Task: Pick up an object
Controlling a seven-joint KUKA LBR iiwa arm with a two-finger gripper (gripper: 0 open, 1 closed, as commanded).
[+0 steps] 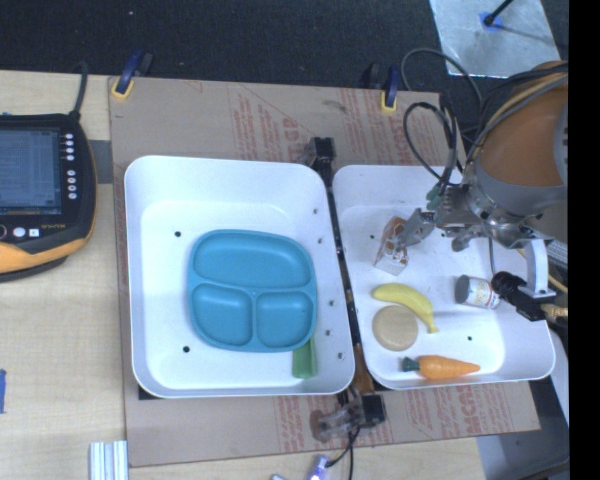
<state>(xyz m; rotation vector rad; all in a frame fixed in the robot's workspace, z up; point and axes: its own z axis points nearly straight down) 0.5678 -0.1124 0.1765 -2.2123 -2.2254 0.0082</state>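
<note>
The hand (405, 236) hangs over the far part of the right bin (365, 348); whether it grips anything cannot be told. Nearest the camera in that bin lies a carrot (442, 367), then a round tan disc (394, 327), a banana (407, 301) and a small bottle (477, 292). The left bin (150, 358) holds a blue divided plate (251, 290) and a green block (303, 359).

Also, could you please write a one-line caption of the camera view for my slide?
KUKA arm's gripper hovers over the right bin above banana, carrot and round disc; blue divided plate lies in left bin.
</note>
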